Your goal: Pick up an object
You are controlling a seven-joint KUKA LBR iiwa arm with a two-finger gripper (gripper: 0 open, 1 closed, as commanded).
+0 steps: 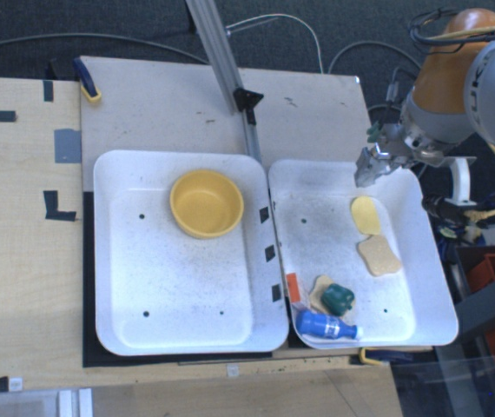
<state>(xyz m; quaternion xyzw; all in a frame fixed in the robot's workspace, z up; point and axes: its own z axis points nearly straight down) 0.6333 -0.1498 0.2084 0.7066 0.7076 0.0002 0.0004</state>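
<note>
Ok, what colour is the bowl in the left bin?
Yellow; the bowl shows clearly in the camera view.

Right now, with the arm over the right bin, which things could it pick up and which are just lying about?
For the job:
gripper, above the right bin's far edge
yellow oval piece
tan slice
green toy
blue bottle
yellow bowl in the left bin

Just lying about:
clamp on the bench
metal pole
cables
</note>
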